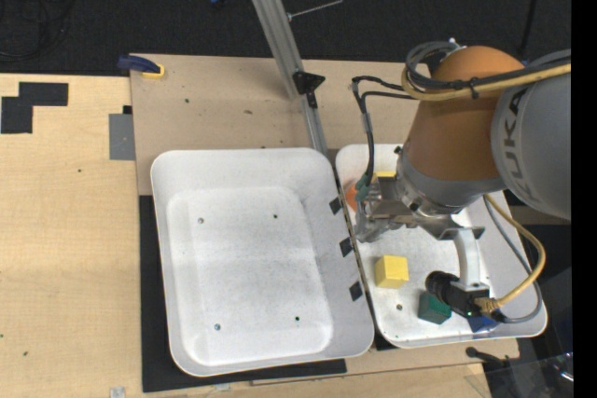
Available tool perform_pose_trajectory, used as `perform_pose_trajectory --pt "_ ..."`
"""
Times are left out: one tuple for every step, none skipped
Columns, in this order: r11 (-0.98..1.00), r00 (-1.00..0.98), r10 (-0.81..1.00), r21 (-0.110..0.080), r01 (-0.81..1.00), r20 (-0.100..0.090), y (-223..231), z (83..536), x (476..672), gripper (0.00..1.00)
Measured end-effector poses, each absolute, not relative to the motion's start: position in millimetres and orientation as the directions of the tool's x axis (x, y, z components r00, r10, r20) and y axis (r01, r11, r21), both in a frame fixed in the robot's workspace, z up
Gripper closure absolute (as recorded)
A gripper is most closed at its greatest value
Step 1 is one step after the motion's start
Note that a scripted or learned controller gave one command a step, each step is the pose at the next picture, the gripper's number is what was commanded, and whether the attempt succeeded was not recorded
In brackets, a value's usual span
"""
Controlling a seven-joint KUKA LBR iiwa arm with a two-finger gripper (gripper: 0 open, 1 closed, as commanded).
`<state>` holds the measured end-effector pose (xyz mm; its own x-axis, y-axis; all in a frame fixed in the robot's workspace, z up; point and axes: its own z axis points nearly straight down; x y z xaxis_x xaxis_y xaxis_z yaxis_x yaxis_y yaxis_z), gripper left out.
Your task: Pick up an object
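Yellow block (392, 270) sits loose in the right bin (522, 317), at six o'clock from the gripper (371, 212) low by the bin's left wall. How wide it stands, I cannot tell. Descending there risks scraping the wall and missing everything.
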<state>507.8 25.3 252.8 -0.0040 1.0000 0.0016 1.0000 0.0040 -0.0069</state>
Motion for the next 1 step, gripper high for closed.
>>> perform_pose_trajectory --pt "0.004 -0.004 1.000 -0.004 1.000 0.001 79.7 247.9 511.6 1.00"
